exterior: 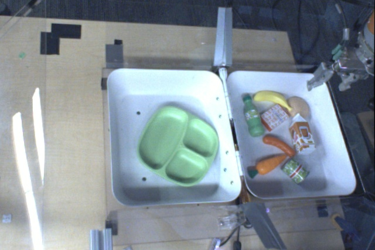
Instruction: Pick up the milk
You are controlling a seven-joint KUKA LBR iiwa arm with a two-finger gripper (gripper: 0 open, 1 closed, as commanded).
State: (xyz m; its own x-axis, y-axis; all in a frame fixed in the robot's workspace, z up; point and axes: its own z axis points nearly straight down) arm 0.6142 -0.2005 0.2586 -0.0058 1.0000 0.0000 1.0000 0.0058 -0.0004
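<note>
The milk (302, 134) is a small white carton with orange-brown print and a gabled top. It lies in the right bin (337, 126), close to the right wall. My gripper (330, 79) hangs over that bin's far right corner, up and to the right of the milk and well apart from it. Its two fingers stand spread, with nothing between them.
Around the milk lie a red-and-white box (274, 117), a banana (272, 98), a beige round item (299, 106), a green bottle (252, 116), a red sausage (279, 144), a carrot (269, 165) and a green can (295, 170). The left bin (123, 96) holds a green divided plate (179, 144).
</note>
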